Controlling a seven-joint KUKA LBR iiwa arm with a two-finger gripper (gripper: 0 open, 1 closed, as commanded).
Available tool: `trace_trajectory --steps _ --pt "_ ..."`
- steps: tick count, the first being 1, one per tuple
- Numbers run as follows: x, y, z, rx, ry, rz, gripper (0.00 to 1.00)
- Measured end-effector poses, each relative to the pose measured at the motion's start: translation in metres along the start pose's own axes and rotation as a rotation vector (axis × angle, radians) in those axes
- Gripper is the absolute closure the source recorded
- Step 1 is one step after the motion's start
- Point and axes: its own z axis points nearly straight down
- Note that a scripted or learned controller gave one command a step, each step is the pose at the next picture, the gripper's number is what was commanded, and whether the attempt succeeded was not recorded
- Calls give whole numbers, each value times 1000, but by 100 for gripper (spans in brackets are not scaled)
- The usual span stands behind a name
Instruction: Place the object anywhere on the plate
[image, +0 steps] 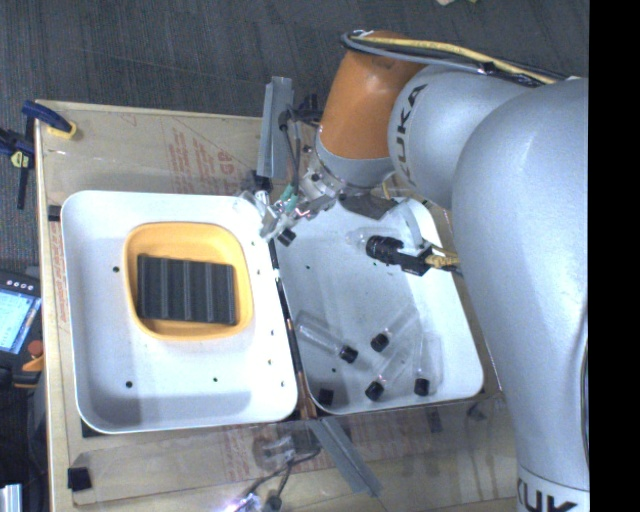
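Underneath, plywood bench (150, 150) (dark carpet (150, 50) beyond).

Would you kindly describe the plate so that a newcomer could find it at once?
Start with the two white bins and take the left bin. The plate lies flat in its upper middle: a rounded yellow rim around a dark ribbed centre. It is the one coloured item there, unlike the clear black-capped tubes scattered in the right bin.

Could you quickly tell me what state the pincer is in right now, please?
Pincer: at the top left corner of the right bin; open or shut cannot be told.
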Motion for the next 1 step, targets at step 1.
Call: trace_trajectory --steps 1 --pt "26 -12 0 0 0 -143 100"
